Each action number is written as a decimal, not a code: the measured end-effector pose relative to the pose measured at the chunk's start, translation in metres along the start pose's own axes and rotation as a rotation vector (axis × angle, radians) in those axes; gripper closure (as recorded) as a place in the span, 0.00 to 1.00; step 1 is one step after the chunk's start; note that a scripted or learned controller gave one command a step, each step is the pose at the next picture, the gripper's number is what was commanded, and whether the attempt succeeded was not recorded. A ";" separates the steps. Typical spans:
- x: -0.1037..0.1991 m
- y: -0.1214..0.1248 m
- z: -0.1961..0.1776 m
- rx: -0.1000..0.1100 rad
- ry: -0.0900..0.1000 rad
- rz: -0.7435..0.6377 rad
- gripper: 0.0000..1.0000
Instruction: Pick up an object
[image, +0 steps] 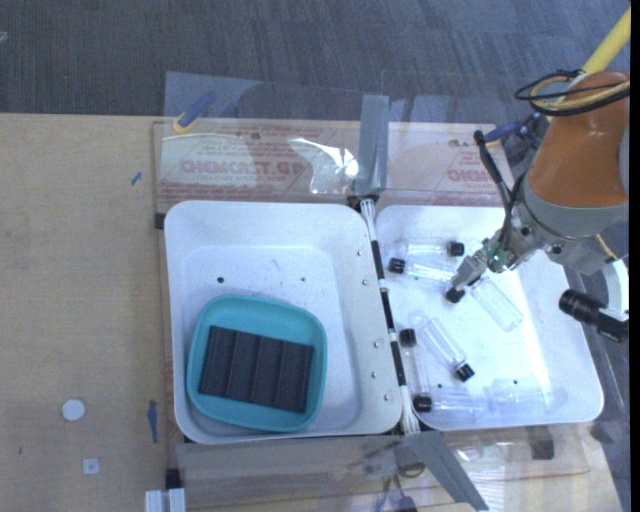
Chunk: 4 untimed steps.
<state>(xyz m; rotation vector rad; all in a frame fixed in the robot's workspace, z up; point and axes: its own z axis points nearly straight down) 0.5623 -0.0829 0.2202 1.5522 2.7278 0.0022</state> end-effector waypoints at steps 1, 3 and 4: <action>0.009 0.073 -0.002 0.000 -0.001 0.048 1.00; -0.026 0.109 -0.017 -0.005 -0.007 0.043 1.00; 0.003 0.124 -0.016 -0.001 -0.002 0.142 1.00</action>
